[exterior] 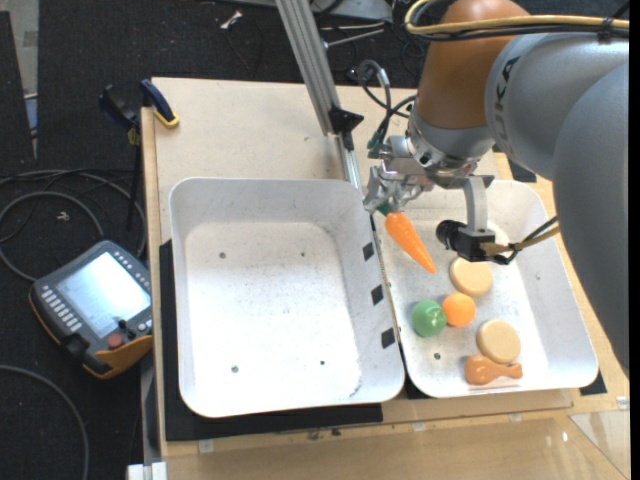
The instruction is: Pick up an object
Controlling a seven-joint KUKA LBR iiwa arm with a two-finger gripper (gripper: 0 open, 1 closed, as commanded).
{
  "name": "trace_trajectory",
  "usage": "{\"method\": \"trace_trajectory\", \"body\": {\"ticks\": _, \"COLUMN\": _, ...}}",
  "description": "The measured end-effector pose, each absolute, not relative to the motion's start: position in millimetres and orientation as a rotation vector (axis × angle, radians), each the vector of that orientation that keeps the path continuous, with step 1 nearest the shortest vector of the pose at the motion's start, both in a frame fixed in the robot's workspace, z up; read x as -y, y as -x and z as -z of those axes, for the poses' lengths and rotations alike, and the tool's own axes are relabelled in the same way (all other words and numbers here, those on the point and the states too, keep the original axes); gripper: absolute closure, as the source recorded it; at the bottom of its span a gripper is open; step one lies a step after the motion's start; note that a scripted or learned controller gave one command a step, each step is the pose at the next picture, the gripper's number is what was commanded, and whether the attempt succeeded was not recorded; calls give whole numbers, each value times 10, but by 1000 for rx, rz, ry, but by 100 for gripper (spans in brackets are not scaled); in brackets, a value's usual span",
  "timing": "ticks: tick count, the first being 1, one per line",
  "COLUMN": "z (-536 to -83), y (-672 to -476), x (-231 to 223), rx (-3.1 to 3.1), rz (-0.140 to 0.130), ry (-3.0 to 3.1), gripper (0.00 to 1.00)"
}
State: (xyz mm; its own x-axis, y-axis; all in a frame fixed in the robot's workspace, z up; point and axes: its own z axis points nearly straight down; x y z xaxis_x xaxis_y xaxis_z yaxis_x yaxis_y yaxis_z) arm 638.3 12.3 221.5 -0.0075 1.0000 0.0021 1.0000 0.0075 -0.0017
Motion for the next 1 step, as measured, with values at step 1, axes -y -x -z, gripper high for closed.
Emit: {"method": "trace_trajectory", "body": {"ticks": 1, "z": -2204, "y": -6423, "x": -675, "rx": 2230, "rz": 3, "ry": 2213, "gripper": 100}}
